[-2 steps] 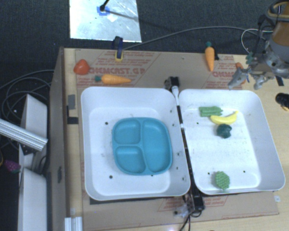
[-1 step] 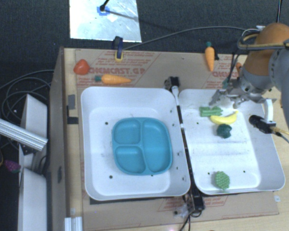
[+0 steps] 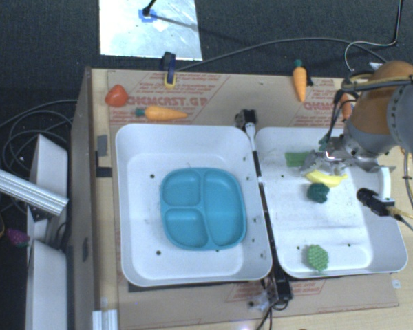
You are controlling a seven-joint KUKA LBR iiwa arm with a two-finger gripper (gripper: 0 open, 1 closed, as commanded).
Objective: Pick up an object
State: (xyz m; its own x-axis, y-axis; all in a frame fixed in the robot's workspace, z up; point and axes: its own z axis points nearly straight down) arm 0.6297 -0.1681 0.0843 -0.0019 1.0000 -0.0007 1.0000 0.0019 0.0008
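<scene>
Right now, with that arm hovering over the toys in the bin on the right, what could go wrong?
Three toys crowd together under the gripper: a yellow piece, a flat green piece and a dark teal lump. It may pinch two at once, or nudge one aside and close on nothing. The yellow piece looks rounded, so it might slip out. Cables hang near the wrist and could snag.

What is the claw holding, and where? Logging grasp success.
Cannot be told: the claw sits low over the yellow piece, but no grip shows.
</scene>
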